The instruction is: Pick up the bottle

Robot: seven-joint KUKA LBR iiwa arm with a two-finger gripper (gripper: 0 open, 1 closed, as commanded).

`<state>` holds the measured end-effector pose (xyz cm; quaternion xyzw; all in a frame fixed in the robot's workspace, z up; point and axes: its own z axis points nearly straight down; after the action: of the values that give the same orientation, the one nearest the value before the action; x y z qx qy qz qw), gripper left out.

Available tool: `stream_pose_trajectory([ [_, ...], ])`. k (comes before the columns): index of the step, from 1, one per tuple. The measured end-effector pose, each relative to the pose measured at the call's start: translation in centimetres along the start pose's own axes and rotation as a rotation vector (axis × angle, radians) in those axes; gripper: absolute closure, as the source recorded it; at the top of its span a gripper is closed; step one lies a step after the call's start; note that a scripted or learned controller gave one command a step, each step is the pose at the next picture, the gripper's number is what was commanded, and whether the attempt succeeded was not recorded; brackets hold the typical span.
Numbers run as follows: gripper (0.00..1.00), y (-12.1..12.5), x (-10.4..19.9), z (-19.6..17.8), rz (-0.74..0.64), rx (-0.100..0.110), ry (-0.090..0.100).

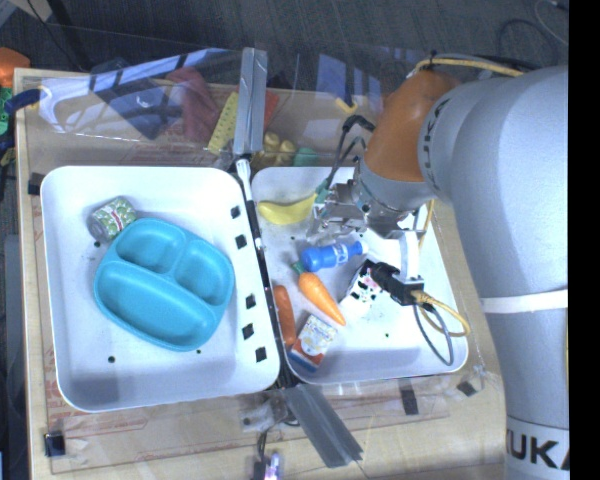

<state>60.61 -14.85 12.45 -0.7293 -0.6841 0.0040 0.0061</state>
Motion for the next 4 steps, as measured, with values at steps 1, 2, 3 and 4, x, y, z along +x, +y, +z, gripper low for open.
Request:
stream_pose_trajectory([
  [1, 0.00, 0.0, 0.0, 0.0, 0.000, 0.000, 0.000],
  [2, 0.00, -1.2, -1.2, 3.5, -0.239, -0.007, -0.002],
  [3, 1.00, -1.2, -1.2, 2.7, -0.243, -0.004, -0.002],
  [4, 0.00, -1.2, -1.2, 2.7, -0.243, -0.004, -0.002],
])
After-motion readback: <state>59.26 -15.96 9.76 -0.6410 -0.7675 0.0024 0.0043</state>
